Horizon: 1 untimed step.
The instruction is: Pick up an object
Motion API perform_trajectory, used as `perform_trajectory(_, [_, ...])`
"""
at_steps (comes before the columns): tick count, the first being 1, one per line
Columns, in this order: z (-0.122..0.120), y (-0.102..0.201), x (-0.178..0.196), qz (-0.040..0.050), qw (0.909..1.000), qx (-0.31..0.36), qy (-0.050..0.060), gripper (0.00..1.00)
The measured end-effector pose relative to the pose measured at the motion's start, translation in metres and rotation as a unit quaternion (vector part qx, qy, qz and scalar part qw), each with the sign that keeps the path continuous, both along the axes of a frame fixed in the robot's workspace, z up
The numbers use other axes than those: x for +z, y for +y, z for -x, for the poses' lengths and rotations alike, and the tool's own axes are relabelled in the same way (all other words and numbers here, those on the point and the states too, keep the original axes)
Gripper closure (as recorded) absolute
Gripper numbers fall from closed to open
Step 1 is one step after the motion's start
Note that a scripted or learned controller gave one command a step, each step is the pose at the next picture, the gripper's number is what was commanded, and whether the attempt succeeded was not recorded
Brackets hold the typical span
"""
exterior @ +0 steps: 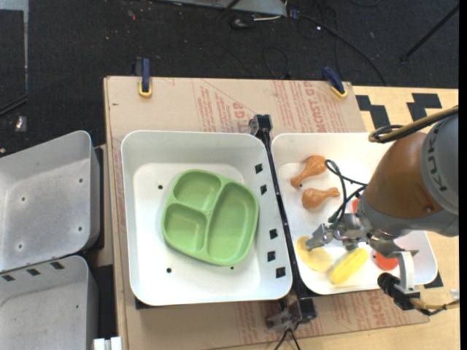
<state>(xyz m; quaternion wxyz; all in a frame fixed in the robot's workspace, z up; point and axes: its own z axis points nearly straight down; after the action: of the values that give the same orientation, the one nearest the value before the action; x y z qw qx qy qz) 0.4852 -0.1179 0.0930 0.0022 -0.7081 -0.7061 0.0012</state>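
Note:
My gripper (326, 236) hangs low in the right bin (365, 143), at the end of the grey arm with its orange band (408, 184). Just below it lie a pale yellow piece (314, 258) and a brighter yellow, banana-like piece (348, 266). Two orange-brown drumsticks sit farther back: one (310, 169) near the bin's left wall, the other (319, 196) just above the gripper. A red object (387, 260) peeks out under the wrist. Nothing shows as lifted.
The left bin (139, 195) holds a green divided plate (211, 216). A black divider with clamps (273, 195) runs between the bins. Cables trail from the wrist over the right bin. White trays (44, 195) lie off the bench to the left.

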Motion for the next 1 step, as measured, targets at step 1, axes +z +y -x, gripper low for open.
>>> perform_trajectory(1, [-0.0011,-0.0001,0.0128,0.0004,1.0,-0.001,-0.002,1.0])
